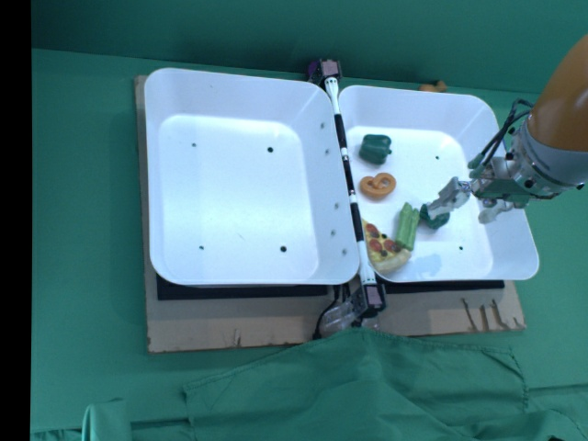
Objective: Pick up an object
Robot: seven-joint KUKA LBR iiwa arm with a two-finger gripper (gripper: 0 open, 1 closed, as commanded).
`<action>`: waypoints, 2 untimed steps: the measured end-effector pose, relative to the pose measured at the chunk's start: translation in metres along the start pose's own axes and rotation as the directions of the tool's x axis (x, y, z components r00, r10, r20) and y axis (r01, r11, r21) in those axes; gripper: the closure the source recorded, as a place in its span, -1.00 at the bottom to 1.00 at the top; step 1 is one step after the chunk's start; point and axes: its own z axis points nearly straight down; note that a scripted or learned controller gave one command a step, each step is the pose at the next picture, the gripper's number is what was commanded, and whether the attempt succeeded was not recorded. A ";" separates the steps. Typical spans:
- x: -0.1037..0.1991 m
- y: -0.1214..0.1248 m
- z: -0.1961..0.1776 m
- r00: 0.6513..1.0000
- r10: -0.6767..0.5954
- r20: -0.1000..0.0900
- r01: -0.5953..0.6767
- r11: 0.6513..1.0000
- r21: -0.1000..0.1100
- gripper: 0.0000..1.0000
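The right bin point(478, 246) holds several toy foods. A dark green pepper point(375, 147) lies near its far left side, with an orange pretzel point(378, 186) just in front of it. A light green stick-shaped vegetable point(407, 225) lies further forward, and a pizza slice point(386, 249) sits by the near left corner. My gripper point(439, 208) reaches in from the right and hangs low over the bin, just right of the green stick. A small dark green shape sits at its tip; whether it is a held object or part of the gripper is unclear.
The left bin point(239, 177) is a wide white tray beside the right one, with a black-and-white divider point(344, 168) between them. Green cloth point(367, 384) is bunched at the front of the bench. A small orange item point(434, 86) lies behind the right bin.
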 end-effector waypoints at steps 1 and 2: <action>0.019 0.065 0.052 1.000 -0.003 0.001 0.003 1.000 0.000 -1.00; 0.023 0.093 0.123 1.000 -0.001 0.000 0.001 1.000 -0.002 -1.00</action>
